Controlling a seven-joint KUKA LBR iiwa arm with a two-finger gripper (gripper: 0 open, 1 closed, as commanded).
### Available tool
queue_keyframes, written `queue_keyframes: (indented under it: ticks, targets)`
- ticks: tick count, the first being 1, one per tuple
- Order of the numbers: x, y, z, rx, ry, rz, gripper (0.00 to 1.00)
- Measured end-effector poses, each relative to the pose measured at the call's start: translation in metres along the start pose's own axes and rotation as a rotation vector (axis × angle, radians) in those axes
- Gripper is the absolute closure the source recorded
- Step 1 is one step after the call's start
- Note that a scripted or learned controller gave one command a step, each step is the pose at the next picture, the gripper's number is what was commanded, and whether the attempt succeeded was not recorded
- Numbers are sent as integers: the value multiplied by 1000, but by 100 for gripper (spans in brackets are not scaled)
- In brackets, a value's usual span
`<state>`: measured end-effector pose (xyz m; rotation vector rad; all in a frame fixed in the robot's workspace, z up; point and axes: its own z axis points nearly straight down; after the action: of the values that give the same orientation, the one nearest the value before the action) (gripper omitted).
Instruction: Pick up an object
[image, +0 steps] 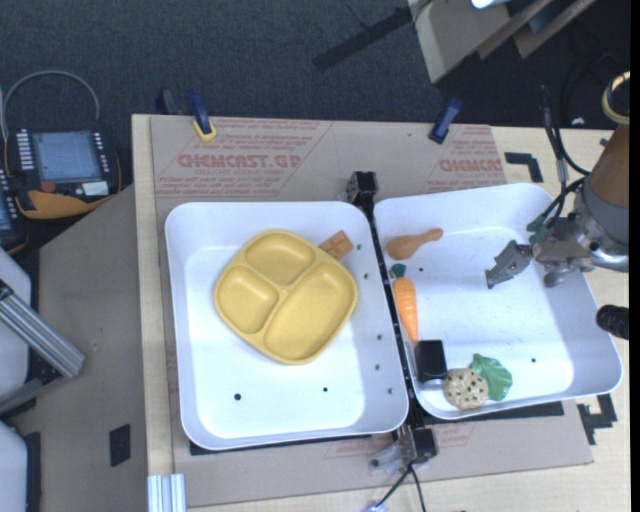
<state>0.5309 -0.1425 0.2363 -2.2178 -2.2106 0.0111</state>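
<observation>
In the right bin (520, 210) an orange carrot (404, 308) lies along the left wall, with a tan drumstick-shaped piece (414, 243) above it. A black block (431, 360), a speckled cookie (462, 388) and a green leafy piece (493, 375) sit near the front edge. My gripper (529, 268) hovers over the right part of this bin, open, with nothing between its fingers. It is well to the right of the carrot and the drumstick.
The left bin (200, 380) holds a yellow divided plate (286, 295) with a small brown block (336, 244) at its upper right corner. A black divider (378, 290) runs between the bins. Cables hang at the far right beside the arm (610, 190).
</observation>
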Motion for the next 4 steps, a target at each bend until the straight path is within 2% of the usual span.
queue_keyframes:
  ticks: [1, 3, 4]
  targets:
    - [0, 2, -6, -13, -2, -3, 0]
    - [12, -3, 83, -5, 1, -3, 0]
    - [16, -5, 143, -12, -3, -3, 0]
